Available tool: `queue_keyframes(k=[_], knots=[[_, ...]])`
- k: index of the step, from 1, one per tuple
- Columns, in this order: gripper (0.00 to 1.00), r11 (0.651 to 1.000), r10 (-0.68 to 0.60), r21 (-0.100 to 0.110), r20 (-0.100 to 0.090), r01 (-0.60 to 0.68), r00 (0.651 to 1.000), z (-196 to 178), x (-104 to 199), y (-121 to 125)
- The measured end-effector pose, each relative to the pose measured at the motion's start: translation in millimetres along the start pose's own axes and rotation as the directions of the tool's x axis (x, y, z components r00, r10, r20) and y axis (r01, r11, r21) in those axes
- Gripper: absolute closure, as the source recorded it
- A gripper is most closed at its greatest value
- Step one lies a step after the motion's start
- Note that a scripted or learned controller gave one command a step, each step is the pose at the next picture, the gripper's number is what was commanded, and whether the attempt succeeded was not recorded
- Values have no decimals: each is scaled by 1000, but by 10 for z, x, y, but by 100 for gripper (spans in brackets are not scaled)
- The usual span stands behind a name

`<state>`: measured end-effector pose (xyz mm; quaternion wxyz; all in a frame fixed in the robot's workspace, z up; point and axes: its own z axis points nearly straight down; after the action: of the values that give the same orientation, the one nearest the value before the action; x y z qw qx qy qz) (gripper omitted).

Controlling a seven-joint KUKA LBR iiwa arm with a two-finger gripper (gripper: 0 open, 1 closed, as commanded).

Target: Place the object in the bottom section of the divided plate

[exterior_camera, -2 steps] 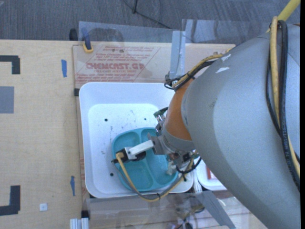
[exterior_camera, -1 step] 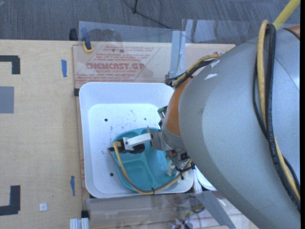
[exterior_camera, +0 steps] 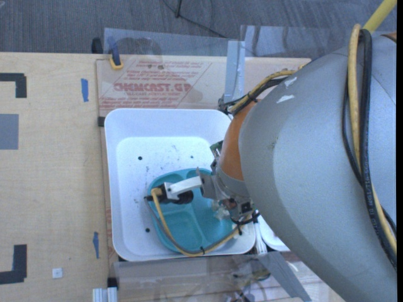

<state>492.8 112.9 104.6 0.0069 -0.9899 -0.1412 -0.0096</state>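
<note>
A teal divided plate [exterior_camera: 189, 226] lies in the front right part of the left white bin [exterior_camera: 129, 143]. A raised ridge splits the plate into sections. My gripper [exterior_camera: 225, 207] hangs low over the plate's right side, under the orange wrist band. The big grey arm covers the plate's right edge and most of the gripper. No loose object can be made out on the visible part of the plate.
The arm's bulk hides nearly all of the right side; a corner of the second white bin [exterior_camera: 272, 239] peeks out beneath it. Small dark specks dot the left bin's floor. A clear plastic sheet [exterior_camera: 170, 49] stands behind the bin. Wooden bench top [exterior_camera: 50, 168] lies to the left.
</note>
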Motion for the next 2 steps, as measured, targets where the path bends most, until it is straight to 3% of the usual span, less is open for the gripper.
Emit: queue_keyframes(k=[1, 2], knots=[[0, 1000, -2, 3, -4, 2, 1000, -11, 15, -20], [0, 994, -113, -8, 25, 113, 993, 29, -3, -181]])
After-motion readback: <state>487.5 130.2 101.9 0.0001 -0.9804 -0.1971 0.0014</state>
